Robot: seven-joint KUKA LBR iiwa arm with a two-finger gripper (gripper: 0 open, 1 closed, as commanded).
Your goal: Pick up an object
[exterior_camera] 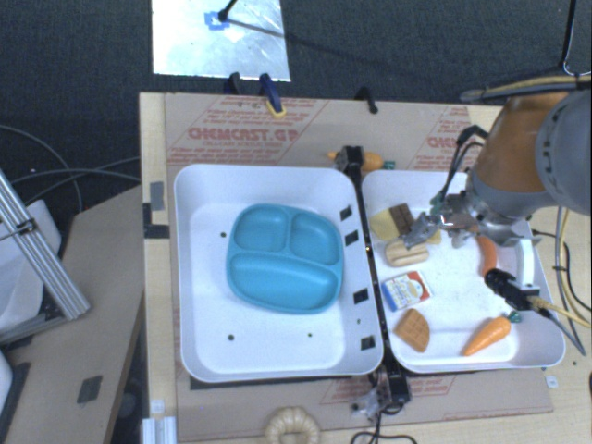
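Your claw (421, 232) sits low in the right bin (546, 340), right of centre frame, over the bread roll (405, 252) and chocolate-topped cookie (393, 220). Can't tell if it's open or gripping. Below them: small carton (407, 290), waffle (413, 328), carrot (487, 335) lower right. Left bin (199, 340) has the blue divided plate (282, 256).

Two bins sat side by side on the tabletop (185, 128). A divided plate (283, 257) lay in the left bin (199, 340). The right bin (546, 345) held a bread roll (405, 252), a packet (406, 290), a waffle (413, 329) and a carrot (487, 335).
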